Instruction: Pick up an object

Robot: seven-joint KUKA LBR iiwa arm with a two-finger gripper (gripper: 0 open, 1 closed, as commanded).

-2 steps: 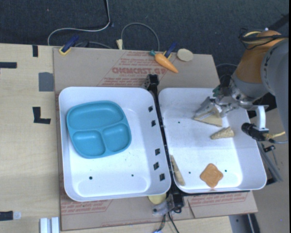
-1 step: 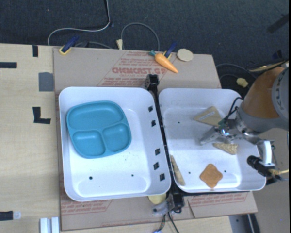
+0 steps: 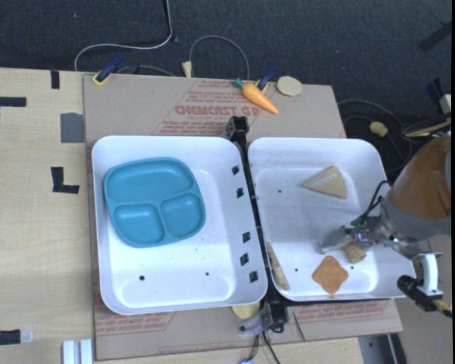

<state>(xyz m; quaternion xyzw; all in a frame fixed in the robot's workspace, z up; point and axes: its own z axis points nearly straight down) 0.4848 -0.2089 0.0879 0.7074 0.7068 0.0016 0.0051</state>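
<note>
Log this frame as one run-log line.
arm: reaching into right bin | hand: low, beside small tan piece | grasp: unconfirmed | left bin: blue divided plate

bench (image 3: 30,203) | cardboard sheet (image 3: 212,108) on it | two white bins (image 3: 106,279) | toy carrot (image 3: 259,98)

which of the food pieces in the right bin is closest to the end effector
The small tan lump, right at the end effector. The orange-brown flat piece lies a little below it, and the beige wedge sits well above, toward the bin's far side.
</note>
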